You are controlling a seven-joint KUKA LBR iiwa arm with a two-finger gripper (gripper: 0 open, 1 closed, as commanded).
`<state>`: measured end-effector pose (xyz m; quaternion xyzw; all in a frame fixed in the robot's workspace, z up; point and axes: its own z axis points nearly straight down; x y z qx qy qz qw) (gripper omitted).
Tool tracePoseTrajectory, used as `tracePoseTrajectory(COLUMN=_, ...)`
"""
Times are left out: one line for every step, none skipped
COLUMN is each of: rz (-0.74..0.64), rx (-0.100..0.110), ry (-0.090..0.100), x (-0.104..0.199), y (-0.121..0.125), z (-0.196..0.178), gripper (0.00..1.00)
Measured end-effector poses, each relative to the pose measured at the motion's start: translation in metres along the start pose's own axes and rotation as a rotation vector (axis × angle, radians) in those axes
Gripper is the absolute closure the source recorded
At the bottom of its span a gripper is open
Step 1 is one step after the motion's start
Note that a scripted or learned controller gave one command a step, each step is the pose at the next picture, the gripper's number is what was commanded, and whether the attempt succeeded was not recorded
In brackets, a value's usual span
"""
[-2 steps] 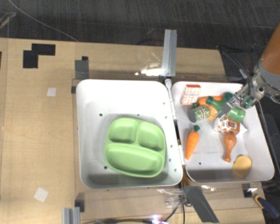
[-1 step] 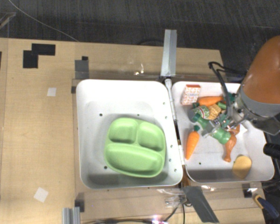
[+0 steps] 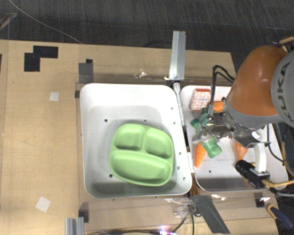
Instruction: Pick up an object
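My gripper (image 3: 214,131) hangs low over the left part of the right bin (image 3: 220,180), among a cluster of small items. Just below it lies a green block (image 3: 212,149), and a second green piece (image 3: 200,121) sits at its upper left. An orange carrot (image 3: 199,154) lies beside the green block, near the bin's left wall. Another orange piece (image 3: 240,151) shows under the arm on the right, and a third (image 3: 217,105) peeks out above the gripper. The arm's body hides much of the bin.
A small white and red box (image 3: 201,100) lies at the far end of the right bin. The left bin (image 3: 95,131) holds a green divided plate (image 3: 142,154). A metal post (image 3: 178,58) stands behind the wall between the bins.
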<state>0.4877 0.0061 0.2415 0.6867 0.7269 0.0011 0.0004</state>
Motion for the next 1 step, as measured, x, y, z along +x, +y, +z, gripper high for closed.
tracePoseTrajectory(rz=-0.001, rx=-0.003, ry=-0.001, x=-0.0001, y=0.0379, z=-0.0329, gripper=1.00)
